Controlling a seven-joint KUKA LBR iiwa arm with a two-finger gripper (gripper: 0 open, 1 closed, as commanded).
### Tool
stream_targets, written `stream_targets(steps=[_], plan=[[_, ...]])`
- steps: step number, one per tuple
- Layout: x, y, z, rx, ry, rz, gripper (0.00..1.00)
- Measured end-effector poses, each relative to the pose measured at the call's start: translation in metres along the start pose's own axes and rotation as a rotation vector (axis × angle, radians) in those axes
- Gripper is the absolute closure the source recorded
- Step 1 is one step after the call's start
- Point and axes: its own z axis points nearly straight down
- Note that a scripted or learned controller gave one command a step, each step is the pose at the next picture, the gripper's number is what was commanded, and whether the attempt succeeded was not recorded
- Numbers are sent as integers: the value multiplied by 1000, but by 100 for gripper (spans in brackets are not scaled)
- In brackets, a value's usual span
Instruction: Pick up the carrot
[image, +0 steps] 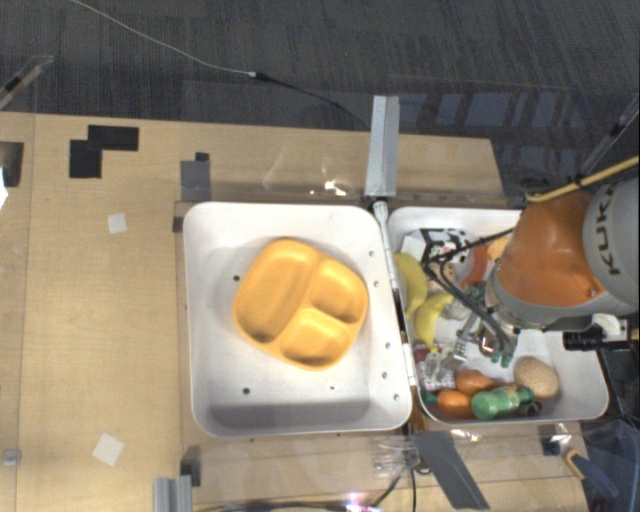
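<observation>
The carrot (454, 403), a short orange piece, lies at the near edge of the right bin (585, 400), up against a green vegetable (500, 402). A second orange piece (474, 381) sits just behind it. My gripper (440, 366) hangs down and to the left from the orange-banded wrist (545, 262). Its tip is low in the bin, just above and left of the carrot, beside the bin's left wall. I see nothing orange gripped in it.
Two yellow bananas (420, 295) lie along the right bin's left side. A beige egg-shaped item (537, 378) sits at the right. A reddish item (478, 262) peeks from behind the wrist. The left bin (210, 400) holds a yellow divided plate (300, 300).
</observation>
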Motion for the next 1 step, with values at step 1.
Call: stream_targets(steps=[1], plan=[[-99,-35,-47,7,8,-227,0]])
